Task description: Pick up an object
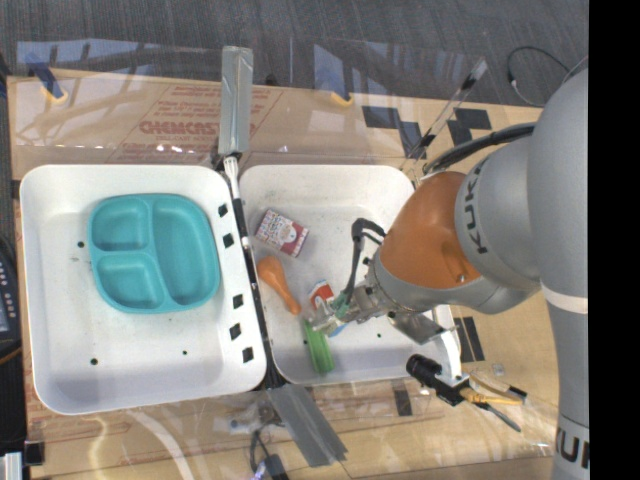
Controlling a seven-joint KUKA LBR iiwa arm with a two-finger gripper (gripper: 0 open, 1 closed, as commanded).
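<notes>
I see two bins side by side, the left bin [50,368] touching the right bin [385,183] along a shared edge. A divided tray [155,251] lies in the left bin, toward its rear. In the right bin, a small carton [281,233] sits rearmost, a carrot-shaped piece [279,283] lies in front of it, and a stick-shaped piece [320,351] lies nearest the front rim, under the gripper [330,318], which reaches in from the right.

Grey KUKA arm [540,208] — a bulbous orange band [425,240] above the wrist, black cables [362,238] looping alongside.
</notes>
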